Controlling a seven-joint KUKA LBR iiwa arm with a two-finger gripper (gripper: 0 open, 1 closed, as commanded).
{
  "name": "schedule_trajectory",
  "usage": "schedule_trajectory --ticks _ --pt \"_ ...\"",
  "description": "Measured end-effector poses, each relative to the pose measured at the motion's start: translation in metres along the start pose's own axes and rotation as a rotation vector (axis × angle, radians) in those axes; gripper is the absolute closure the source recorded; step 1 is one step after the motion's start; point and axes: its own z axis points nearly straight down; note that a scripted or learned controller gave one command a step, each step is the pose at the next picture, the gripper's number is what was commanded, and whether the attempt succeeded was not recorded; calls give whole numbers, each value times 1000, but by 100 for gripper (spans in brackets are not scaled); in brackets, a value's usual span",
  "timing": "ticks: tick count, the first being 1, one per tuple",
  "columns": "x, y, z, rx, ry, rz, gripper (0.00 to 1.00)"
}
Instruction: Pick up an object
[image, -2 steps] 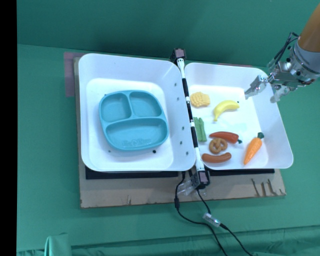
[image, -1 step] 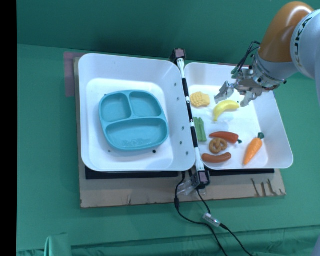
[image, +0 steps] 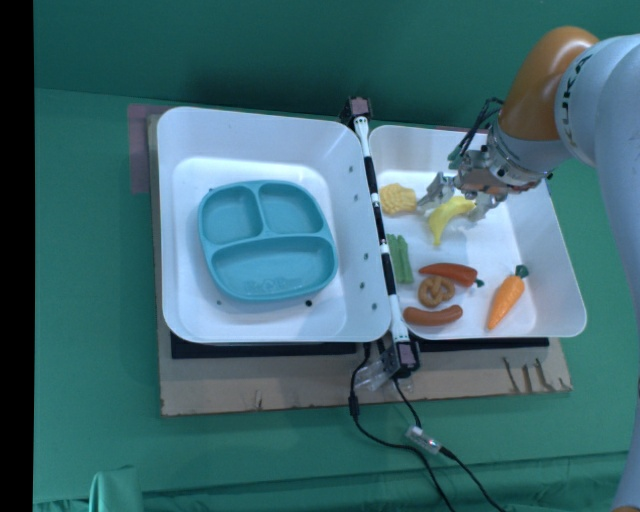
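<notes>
Under gripper (image: 462, 196) (fingers spread): curved, glossy yellow banana (image: 447, 217), right bin (image: 545, 245).

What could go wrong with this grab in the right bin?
1. The gripper sits right over the banana, which is curved and lies at a slant, so it may slip or roll out of a pinch.
2. The corn lies close beside the banana, so a finger could nudge it or catch both.
3. The spot is near the bin's back wall, so a low wrist might clip it.
</notes>
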Motion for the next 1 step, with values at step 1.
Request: schedule_trajectory --ticks 1 --pt "-1 2 -14 -11 -3 3 100"
